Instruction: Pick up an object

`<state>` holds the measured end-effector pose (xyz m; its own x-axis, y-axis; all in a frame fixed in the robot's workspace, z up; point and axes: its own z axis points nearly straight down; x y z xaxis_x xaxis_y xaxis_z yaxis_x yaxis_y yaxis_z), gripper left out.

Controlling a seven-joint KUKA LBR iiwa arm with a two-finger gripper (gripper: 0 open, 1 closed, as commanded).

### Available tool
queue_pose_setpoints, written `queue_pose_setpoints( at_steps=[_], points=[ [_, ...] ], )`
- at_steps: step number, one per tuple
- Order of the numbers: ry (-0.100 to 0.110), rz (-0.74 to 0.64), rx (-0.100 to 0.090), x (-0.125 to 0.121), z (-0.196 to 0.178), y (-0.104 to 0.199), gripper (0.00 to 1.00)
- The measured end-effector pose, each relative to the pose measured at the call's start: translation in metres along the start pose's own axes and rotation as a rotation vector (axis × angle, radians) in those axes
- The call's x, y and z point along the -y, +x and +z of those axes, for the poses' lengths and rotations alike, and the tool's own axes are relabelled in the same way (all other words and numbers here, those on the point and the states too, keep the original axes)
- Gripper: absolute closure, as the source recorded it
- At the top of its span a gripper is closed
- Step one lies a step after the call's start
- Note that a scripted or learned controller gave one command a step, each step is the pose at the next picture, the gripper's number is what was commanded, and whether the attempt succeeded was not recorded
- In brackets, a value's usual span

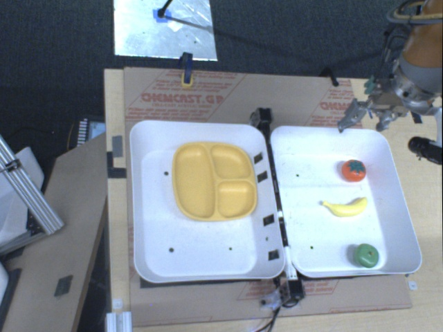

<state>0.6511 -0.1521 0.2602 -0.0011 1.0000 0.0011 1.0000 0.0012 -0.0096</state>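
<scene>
While nothing is yet being lifted, resting nearest the camera in the right shallow white bin (398,254): a small round green plastic fruit (366,255), sitting by the near right corner. Lying just beyond it, near mid-bin: a curved yellow toy banana (345,207). Sitting farther still, toward the bin's right wall: a round orange-red toy tomato with a green top (354,170). Occupying the left white bin (149,254): a yellow three-compartment plastic plate (213,181). Hovering beyond the right bin's far edge, over the brown counter (291,95): the claw (367,117), splayed wide and grasping nothing. Judging by this, barely starting: choosing, descending, closing and lifting all remaining.
</scene>
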Motion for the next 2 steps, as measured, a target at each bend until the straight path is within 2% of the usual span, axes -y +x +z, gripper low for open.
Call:
queue_pose_setpoints(
  at_steps=[1,2],
  points=[
    [-0.011,-0.002,0.002,-0.002,-0.007,0.0,0.0],
    [-0.009,-0.003,0.002,-0.006,0.035,0.002,0.0]
  ],
)
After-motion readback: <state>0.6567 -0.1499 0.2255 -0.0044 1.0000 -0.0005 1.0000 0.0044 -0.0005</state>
